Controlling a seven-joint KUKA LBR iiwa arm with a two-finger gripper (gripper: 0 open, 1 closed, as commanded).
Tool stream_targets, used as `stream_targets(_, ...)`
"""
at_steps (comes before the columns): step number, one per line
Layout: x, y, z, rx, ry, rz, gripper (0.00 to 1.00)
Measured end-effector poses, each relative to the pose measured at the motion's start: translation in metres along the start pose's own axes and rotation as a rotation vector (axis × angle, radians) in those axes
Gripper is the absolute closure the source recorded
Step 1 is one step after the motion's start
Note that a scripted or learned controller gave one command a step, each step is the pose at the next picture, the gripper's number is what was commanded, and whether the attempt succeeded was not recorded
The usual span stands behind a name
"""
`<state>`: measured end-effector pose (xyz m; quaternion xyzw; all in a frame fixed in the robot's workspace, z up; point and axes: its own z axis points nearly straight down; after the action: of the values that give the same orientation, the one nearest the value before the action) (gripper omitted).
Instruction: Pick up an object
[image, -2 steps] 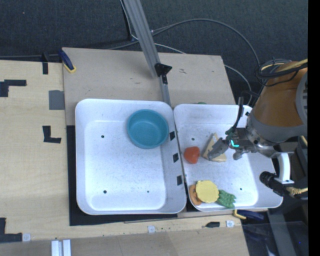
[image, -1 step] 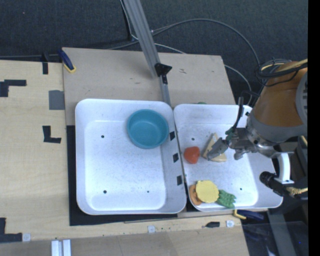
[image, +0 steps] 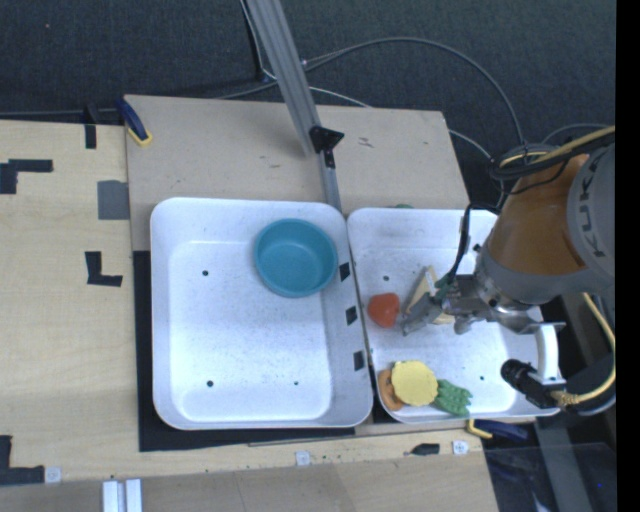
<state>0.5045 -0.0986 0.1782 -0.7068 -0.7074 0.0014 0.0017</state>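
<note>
My gripper (image: 413, 303) hangs over the middle of the right bin (image: 400, 228), its fingers spread apart with nothing between them. A small red ball-like object (image: 383, 309) lies just left of the fingertips, close to the bin's left wall. A yellow round object (image: 413, 381) rests at the bin's near edge, on top of an orange-brown piece (image: 386, 392). A green bumpy object (image: 452, 397) lies right beside the yellow one. The arm's orange band (image: 535, 228) stands above the bin's right side.
A blue bowl (image: 294, 257) sits at the back right of the left bin (image: 195, 330). A grey pole (image: 296, 90) slants down to the ridge between the bins. Black cables (image: 420, 48) run over the bench behind the right bin.
</note>
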Motion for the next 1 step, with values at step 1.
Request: stream_targets(1,-0.0025,-0.0017,0.0629,0.002,0.0,0.001,0.0)
